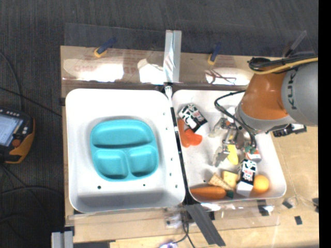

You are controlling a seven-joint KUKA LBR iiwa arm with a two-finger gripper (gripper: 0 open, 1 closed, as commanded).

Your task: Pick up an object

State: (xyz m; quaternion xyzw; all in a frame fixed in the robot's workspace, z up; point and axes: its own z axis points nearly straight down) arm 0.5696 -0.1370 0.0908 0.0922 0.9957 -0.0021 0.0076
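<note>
Right bin (199, 99), front edge: carrot (208, 192), orange (261, 184), milk carton (248, 172). Pincer (227, 150) just behind, down over a yellow piece (232, 154), possibly touching; grip unclear, can't tell. Left bin: teal tray (124, 148).

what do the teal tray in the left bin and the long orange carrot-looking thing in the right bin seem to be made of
The teal tray looks like moulded plastic with a smooth, slightly glossy finish: one even colour, rounded compartments and soft highlights on the ridges. The carrot is probably a plastic toy, judging by its uniform orange and smooth skin, though it is too small here to rule out rubber or foam.
</note>
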